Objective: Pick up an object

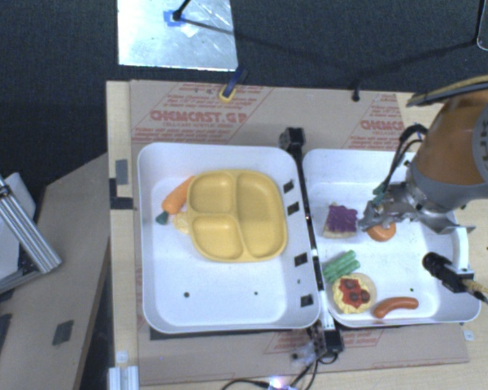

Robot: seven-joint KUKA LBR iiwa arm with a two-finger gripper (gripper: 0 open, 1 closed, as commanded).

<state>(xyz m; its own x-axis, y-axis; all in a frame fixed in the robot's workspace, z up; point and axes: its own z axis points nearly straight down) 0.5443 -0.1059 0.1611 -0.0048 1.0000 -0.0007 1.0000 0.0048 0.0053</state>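
In the right bin (407,169) my gripper (376,218) hangs low, right over a small orange round piece (382,233) that peeks out beneath it. Just left of it lies a purple toy on a slice of bread (340,220). Nearer the front lie a green bean pod (340,264), a small pizza with red topping (354,292) and a sausage (395,305). My fingers sit close above the orange piece, and I cannot make out their gap.
The left bin (159,283) holds a yellow divided plate (232,215) with a toy carrot (176,196) at its left side. A black divider (302,218) runs between the bins. The arm's grey body (459,149) covers the right bin's far right.
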